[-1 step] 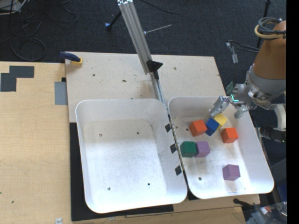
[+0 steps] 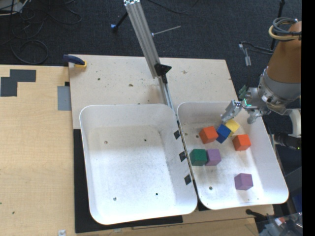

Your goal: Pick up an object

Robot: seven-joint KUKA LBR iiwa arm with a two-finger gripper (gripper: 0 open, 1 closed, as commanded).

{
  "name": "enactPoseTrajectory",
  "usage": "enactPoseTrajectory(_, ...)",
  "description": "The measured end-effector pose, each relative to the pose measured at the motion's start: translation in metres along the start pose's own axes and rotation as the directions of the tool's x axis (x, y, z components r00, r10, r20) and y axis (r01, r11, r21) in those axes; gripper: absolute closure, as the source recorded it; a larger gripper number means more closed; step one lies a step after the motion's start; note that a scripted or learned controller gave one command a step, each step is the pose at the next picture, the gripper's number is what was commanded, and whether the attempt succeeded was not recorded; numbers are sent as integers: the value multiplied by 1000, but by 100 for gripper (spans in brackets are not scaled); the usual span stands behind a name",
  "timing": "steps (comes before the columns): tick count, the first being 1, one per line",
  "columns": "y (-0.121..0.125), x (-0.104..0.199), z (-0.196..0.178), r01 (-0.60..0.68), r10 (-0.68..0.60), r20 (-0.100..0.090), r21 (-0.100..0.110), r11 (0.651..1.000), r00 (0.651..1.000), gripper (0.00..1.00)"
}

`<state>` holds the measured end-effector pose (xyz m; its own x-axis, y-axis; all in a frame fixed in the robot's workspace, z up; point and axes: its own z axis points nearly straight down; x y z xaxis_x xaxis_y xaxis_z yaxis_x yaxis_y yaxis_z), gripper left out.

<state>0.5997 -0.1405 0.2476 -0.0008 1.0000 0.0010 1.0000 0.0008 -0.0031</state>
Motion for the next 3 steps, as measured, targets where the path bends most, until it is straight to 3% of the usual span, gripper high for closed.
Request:
enactPoseTrajectory(2,-8,-3,126,-1,1,-1,7,1000,1000,0)
enactPoseTrajectory(3,-8,-2,157,-3,3,0,-2,1000,1000,0)
